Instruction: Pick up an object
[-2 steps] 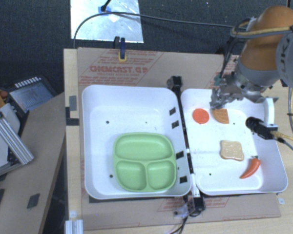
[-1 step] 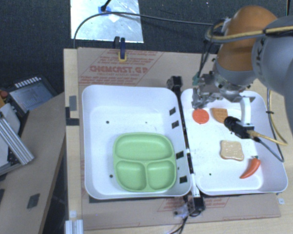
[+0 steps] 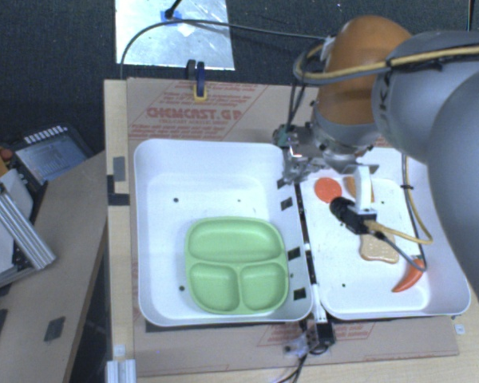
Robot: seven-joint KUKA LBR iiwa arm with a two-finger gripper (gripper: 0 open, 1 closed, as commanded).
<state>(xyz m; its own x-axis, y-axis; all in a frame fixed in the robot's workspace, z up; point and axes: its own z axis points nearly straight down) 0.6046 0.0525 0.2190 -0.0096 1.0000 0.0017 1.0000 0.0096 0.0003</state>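
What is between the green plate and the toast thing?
Between the green plate and the toast-like piece: only bare white floor and the bins' adjoining rims, in the camera view.

One fixed overhead camera, slanting down on the bench (image 3: 116,126), both white bins (image 3: 215,186) midframe, arm (image 3: 455,118) at right.

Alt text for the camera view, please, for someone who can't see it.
The arm's gripper hangs by the wall between two white bins. The left bin holds a green three-compartment plate; the right bin holds an orange disc, a toast-shaped piece and a curved red-orange piece.
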